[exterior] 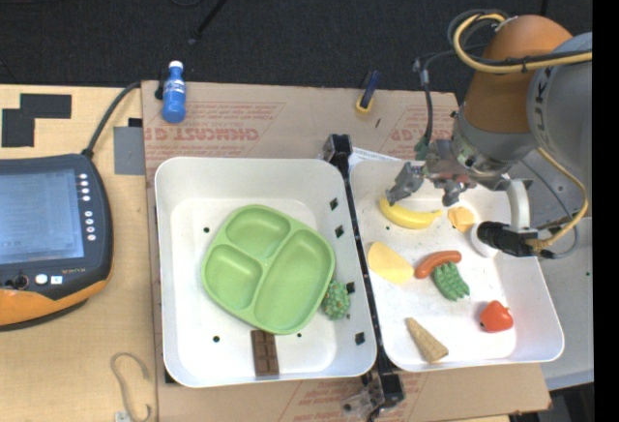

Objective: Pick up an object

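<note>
I've got the gripper poised over the banana in the right bin — fingers spread wide, holding nothing. I judge this the approach; next comes a straight descent, then closing.

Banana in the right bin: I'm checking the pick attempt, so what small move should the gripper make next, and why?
Probably a short descent straight down. The gripper sits just above the banana at the far side of the right bin, its fingers spread and nothing between them. The cheese wedge lies close on the right, so it should avoid drifting sideways.
</note>
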`<state>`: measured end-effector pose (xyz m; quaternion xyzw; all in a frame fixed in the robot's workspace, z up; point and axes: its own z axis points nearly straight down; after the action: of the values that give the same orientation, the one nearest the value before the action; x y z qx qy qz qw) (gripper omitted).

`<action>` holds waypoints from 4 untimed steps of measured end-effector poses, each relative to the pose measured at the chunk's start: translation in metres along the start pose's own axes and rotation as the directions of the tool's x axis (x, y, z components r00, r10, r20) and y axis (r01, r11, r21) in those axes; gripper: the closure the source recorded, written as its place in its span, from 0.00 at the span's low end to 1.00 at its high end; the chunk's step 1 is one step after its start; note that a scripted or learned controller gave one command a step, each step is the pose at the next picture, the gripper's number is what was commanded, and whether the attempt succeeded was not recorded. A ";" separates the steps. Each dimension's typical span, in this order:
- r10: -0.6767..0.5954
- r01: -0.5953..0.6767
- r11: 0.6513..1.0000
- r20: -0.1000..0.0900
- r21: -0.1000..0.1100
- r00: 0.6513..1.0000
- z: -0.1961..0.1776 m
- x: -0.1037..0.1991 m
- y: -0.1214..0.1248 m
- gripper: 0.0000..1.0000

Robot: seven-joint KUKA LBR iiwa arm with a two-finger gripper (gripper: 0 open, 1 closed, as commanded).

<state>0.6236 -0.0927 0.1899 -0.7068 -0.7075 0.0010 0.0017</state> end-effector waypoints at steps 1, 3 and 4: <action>0.000 0.000 1.000 -0.001 0.006 1.000 0.065 0.004 -0.001 0.00; 0.005 -0.005 1.000 0.000 0.002 1.000 0.093 0.005 -0.002 1.00; 0.002 -0.002 1.000 0.001 -0.007 1.000 0.029 0.003 0.002 1.00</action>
<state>0.6251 -0.0898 0.1606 -0.7076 -0.7066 -0.0010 -0.0012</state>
